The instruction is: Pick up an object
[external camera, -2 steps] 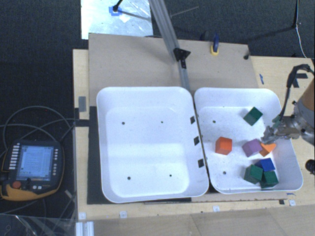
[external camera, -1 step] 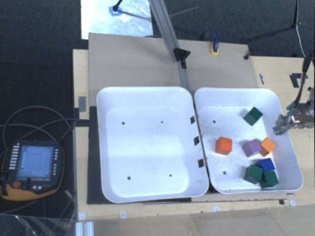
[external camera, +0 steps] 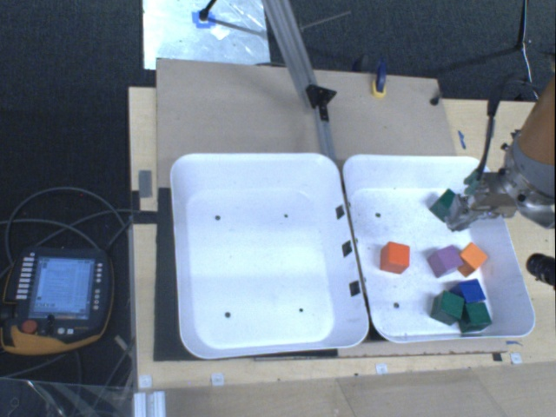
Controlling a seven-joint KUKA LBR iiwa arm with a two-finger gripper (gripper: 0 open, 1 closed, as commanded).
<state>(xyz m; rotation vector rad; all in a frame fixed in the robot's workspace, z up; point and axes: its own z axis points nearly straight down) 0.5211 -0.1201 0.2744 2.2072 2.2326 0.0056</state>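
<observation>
My gripper (external camera: pixel 462 212) hangs over the far right part of the right bin (external camera: pixel 373 320), reaching in from the right. A dark green block (external camera: pixel 444 203) lies right against the gripper's left side; whether it is gripped or just touching is unclear. Lower in the same bin lie an orange cube (external camera: pixel 394 257), a purple cube (external camera: pixel 444 261) and a smaller orange block (external camera: pixel 474 255). Near the bin's front right corner, a blue block (external camera: pixel 472 290) and two green blocks (external camera: pixel 450 306) (external camera: pixel 476 318) are clustered together.
The left bin (external camera: pixel 187 233) adjoins the right one along a shared rim with black clips. A slanted metal pole (external camera: pixel 295 50) rises behind the bins. A teach pendant (external camera: pixel 56 298) lies off the bench at the left. A cable (external camera: pixel 486 137) hangs near the arm.
</observation>
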